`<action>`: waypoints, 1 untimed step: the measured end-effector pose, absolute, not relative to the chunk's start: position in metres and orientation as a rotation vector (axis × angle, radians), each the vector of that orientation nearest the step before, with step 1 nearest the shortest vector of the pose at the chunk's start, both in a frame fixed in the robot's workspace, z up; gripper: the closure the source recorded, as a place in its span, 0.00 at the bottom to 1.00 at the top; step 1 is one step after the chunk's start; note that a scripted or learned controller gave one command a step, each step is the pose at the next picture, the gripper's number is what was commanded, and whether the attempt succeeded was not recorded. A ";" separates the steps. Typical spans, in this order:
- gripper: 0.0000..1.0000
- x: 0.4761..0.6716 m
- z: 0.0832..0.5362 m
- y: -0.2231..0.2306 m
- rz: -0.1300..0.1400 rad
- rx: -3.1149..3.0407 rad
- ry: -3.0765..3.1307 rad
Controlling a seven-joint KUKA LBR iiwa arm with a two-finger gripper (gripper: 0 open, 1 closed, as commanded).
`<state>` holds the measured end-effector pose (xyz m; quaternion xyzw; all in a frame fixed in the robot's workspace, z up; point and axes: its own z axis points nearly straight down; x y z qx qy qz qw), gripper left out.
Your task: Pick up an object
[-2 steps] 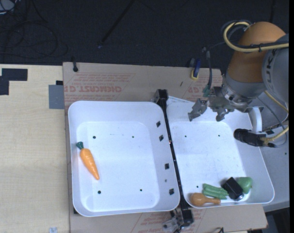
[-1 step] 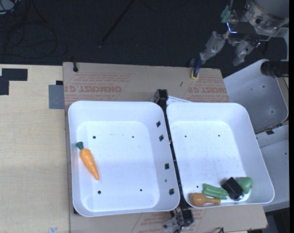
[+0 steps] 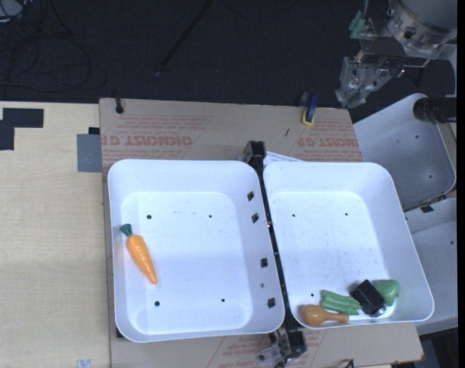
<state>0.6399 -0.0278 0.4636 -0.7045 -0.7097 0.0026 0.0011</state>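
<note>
The robot's hand (image 3: 361,87) hung at the upper right, above the dark area behind the bins and beyond the far corner of the right bin (image 3: 401,205); whether it was open or closed could not be told from this angle, and nothing could be seen in its grasp. Above it, the grey arm (image 3: 420,10) entered from the right. Well apart from the hand, in the right bin's near right corner, four items lay bunched together: a black block (image 3: 368,297) resting against a green rounded piece (image 3: 387,289), a green pod-shaped toy (image 3: 339,302) just beside it, and a tan pear-shaped toy (image 3: 321,315) touching the near wall. In the left bin (image 3: 117,205), an orange toy carrot (image 3: 140,256) with a green top lay alone near the left wall, tip pointing toward the near edge. Both bins sat side by side on a cardboard sheet (image 3: 186,133) atop the pale wooden surface (image 3: 41,236).
</note>
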 end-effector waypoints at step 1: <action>1.00 0.642 0.331 -0.057 0.018 -2.217 -2.210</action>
